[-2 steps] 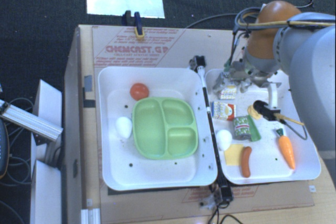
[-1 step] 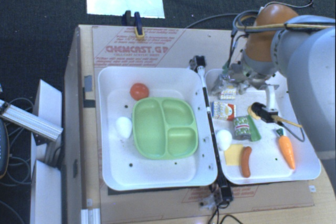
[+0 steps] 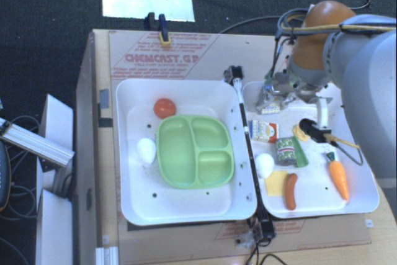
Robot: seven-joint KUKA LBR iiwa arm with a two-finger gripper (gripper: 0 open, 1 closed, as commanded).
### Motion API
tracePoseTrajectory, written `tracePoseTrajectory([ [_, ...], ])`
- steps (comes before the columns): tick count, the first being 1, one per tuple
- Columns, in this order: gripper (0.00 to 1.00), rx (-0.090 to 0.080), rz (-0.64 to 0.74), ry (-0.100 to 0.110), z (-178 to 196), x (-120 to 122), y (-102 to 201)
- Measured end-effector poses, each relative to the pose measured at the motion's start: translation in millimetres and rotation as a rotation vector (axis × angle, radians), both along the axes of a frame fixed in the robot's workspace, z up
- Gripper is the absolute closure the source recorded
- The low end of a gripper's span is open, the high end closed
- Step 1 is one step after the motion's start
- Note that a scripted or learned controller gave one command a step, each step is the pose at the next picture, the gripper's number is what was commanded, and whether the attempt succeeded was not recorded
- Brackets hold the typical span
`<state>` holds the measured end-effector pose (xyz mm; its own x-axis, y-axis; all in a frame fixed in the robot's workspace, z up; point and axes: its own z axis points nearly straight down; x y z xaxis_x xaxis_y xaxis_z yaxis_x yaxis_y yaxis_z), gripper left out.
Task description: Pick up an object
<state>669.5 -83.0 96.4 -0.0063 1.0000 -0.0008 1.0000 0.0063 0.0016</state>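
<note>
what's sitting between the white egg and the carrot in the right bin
In the camera view, between the white egg and the carrot lie a yellow cheese slice and a red sausage.

The arm (image 3: 363,65) covers the right bin's (image 3: 366,198) far corner and runs off the right edge.

Counter (image 3: 186,49) surfaced with printed brown board, bearing two shallow white bins, left bin (image 3: 133,195) and right bin (image 3: 363,195), touching side by side.
</note>
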Motion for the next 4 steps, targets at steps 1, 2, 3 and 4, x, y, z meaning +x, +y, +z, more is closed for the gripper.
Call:
tracePoseTrajectory([
  [1, 0.00, 0.000, 0.000, -0.001, 0.0, 0.1, 0.0],
  [2, 0.00, 0.000, -0.003, 0.000, -11.5, -0.5, -1.6],
  [3, 1.00, 0.000, -0.001, 0.002, 0.1, -0.3, -1.9],
  [4, 0.00, 0.000, -0.001, 0.002, 0.1, -0.1, -1.9],
])
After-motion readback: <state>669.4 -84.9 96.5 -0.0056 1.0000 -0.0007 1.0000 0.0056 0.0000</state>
